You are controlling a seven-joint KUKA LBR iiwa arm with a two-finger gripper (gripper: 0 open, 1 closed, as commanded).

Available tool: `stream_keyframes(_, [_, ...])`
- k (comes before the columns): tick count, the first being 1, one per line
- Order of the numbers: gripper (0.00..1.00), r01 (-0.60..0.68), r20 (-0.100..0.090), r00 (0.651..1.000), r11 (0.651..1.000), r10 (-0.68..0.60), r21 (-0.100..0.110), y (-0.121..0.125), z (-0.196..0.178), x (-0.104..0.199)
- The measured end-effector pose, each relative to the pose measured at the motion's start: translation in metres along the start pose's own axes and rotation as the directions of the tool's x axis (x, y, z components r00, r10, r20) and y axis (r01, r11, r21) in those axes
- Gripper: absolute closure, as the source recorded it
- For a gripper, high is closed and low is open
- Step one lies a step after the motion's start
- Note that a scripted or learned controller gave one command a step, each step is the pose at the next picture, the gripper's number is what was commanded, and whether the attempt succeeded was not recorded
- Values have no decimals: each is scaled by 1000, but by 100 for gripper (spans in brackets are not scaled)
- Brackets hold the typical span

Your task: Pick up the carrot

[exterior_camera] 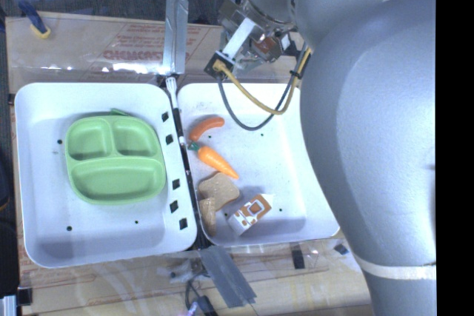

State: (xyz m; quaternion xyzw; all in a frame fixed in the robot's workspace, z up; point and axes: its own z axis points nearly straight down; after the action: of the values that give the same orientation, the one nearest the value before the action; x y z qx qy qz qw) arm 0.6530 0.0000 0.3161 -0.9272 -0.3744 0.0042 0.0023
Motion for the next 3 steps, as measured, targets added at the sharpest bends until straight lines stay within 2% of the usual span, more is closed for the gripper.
stream_keyframes(1, [100,-340,0,941,941,340,1,-2,0,-10])
stream_keyframes(2, [100,-532,-5,847,847,532,-1,-17,17,-1])
stream_keyframes(3, [100,-532,-10,847,847,532,-2,4,-28,-19])
